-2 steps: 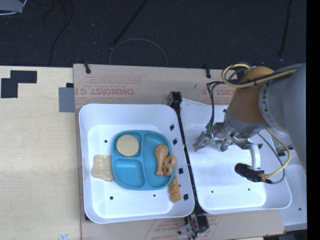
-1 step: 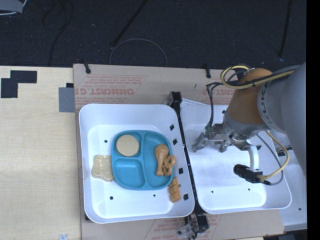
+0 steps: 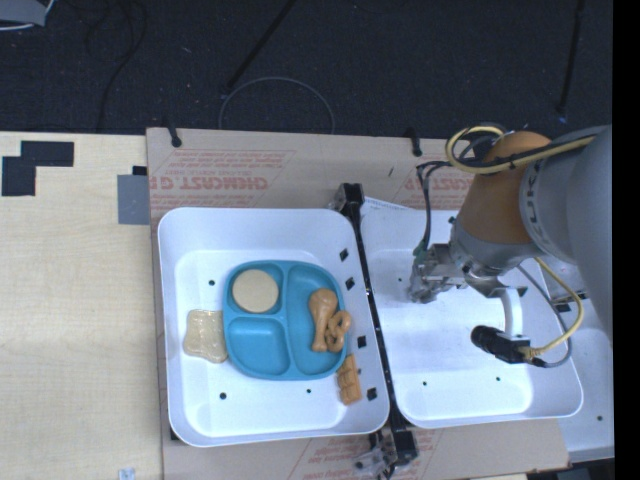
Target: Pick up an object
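Count: 2 white bins, left bin [image 3: 190,258] and right bin [image 3: 560,393]. 1 blue divided plate [image 3: 268,353], three compartments, in the left bin. 4 tan food pieces: 1 round disc [image 3: 254,290] and 1 pretzel-like piece [image 3: 328,320] on the plate, 1 pale slab [image 3: 205,335] just left of the plate, 1 small brown chunk [image 3: 348,379] lower right of it. 1 arm [image 3: 560,198], 1 gripper [image 3: 428,280].

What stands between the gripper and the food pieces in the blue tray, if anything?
The gripper is over the right bin, and the blue tray lies in the left bin. Between them run the bins' adjoining rims with black clips. Nothing else visible intervenes.
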`<state>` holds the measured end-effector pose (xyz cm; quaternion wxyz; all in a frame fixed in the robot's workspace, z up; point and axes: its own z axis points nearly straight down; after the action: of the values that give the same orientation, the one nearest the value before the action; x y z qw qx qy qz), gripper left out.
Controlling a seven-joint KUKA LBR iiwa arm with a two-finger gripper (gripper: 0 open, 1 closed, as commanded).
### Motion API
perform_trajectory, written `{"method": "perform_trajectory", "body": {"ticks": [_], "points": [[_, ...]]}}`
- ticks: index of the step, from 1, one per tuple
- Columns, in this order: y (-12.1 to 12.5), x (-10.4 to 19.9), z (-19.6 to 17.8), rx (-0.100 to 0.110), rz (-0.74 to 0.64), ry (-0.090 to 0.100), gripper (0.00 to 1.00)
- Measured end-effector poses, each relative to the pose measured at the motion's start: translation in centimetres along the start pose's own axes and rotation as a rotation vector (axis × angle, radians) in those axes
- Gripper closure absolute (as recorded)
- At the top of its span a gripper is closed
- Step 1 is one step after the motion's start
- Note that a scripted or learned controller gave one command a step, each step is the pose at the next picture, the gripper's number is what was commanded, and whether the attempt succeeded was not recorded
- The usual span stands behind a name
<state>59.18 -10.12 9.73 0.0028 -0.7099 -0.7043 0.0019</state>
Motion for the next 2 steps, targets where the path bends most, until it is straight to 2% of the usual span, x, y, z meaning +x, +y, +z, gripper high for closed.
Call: {"method": "perform_trajectory", "body": {"ticks": [2], "points": [[0.6,0.7,-11.4,-0.008,-0.009,-0.001,1.0]]}}
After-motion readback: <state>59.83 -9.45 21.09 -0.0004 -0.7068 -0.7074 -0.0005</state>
